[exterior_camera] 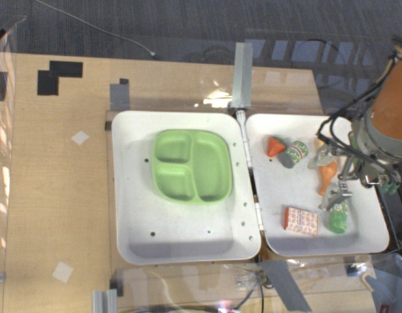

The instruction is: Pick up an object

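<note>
Two shallow white bins sit side by side on a pale wooden surface [57,194]. The left bin [132,233] holds a light green divided plate [191,166] with three compartments, lying flat near the bin's middle.

The right bin [279,240] carries the loose items. Toward its 11 o'clock corner lies a small orange-red piece [275,147], and just beside it, at that piece's 3 o'clock, a small can with a green and white label [294,152], lying on its side. Toward the bin's 6 o'clock lies a red and white patterned box [300,221], flat. At the box's 3 o'clock, near it, sits a green object [337,220]. An orange carrot-shaped piece [327,174] lies near the bin's middle right, at the green object's 12 o'clock.

The arm [391,119] reaches in from 3 o'clock, and its gripper [339,191] hangs low over the right bin, between the orange piece and the green object. Whether the fingers are spread or closed cannot be told, and nothing can be seen between them.
</note>
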Robot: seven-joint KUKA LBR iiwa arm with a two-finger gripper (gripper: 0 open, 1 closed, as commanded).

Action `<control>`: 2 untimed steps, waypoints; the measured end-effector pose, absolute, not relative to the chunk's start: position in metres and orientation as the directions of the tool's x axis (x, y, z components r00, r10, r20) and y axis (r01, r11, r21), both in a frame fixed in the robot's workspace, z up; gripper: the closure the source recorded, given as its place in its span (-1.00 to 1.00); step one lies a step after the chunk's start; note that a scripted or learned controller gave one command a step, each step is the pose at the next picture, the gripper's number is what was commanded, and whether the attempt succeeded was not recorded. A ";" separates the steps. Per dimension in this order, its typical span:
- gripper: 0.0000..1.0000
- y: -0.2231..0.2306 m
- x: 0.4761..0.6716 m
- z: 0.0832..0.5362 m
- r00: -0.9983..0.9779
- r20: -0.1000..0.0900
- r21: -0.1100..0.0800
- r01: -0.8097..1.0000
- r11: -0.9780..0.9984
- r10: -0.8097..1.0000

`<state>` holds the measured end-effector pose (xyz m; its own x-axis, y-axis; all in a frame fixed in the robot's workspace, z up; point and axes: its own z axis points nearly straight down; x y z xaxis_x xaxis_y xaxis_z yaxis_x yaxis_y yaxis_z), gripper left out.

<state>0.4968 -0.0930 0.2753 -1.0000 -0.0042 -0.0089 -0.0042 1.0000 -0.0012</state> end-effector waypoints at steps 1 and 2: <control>-1.00 -0.189 0.520 0.195 -0.943 -0.002 -0.001 0.333 0.943 0.333; -1.00 -0.132 0.500 0.102 -0.977 -0.024 0.000 0.210 0.978 0.210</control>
